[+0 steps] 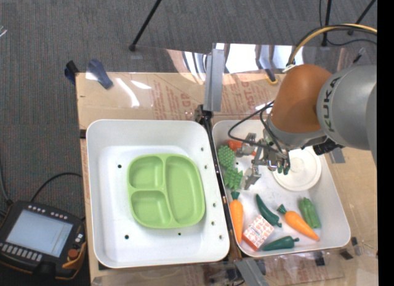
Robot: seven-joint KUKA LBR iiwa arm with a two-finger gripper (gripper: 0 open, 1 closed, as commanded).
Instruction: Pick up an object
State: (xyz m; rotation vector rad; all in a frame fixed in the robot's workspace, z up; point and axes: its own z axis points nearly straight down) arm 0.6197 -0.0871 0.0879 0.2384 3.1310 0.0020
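Observation:
My gripper hangs over the left part of the right bin, open, with nothing between its fingers. One finger points toward a small orange piece; the other finger is close to a leafy green vegetable. A second leafy green piece lies just left of the gripper. Nearer the front lie a carrot, a dark green cucumber, a red and white box, a dark green chili, another carrot and a light green vegetable.
A white round plate sits in the right bin, partly under the wrist. The left bin holds a green divided tray. A metal post rises behind the wall between the bins. A teach pendant lies at the lower left.

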